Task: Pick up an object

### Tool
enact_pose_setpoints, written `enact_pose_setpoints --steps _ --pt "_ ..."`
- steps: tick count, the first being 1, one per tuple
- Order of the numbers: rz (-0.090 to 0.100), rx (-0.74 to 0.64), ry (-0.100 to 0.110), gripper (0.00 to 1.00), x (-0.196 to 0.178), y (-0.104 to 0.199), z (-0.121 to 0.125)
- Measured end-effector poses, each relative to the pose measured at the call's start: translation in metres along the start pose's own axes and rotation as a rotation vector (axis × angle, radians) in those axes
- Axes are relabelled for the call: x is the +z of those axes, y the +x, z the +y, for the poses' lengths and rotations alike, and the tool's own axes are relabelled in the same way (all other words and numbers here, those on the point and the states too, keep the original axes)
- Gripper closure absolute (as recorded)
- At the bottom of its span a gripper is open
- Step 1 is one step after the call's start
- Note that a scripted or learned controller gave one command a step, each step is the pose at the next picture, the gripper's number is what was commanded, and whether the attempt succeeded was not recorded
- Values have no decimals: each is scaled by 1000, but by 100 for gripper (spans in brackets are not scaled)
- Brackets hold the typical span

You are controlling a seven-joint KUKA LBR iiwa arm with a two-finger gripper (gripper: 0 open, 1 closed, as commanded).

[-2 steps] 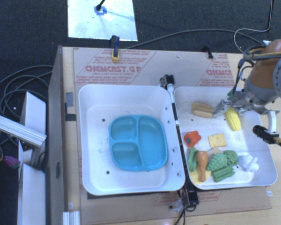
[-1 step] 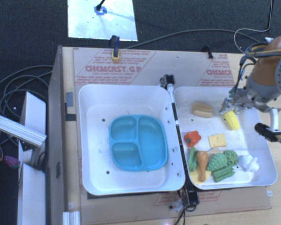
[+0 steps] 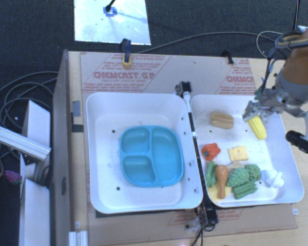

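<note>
Because the arm reaches in from the counter's right edge, its grey metal gripper (image 3: 255, 111) sits at the upper end of the ridged yellow plastic corn cob (image 3: 258, 128), which lies in the right shallow white plastic bin (image 3: 292, 188). Whether it clasps the cob cannot be told.

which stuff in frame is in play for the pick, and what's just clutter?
In play:
gripper, over the right bin
yellow corn, right under it
bread roll
red pepper
cheese slice
drumstick
green vegetables

Lying about:
blue divided tray in the left bin
cables
</note>
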State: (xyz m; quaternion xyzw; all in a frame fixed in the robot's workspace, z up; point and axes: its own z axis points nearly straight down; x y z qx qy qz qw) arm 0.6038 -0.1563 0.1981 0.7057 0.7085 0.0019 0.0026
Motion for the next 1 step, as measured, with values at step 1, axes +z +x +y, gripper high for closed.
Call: enact_pose_setpoints --steps 1 --pt "2 0 4 100 -40 73 -19"
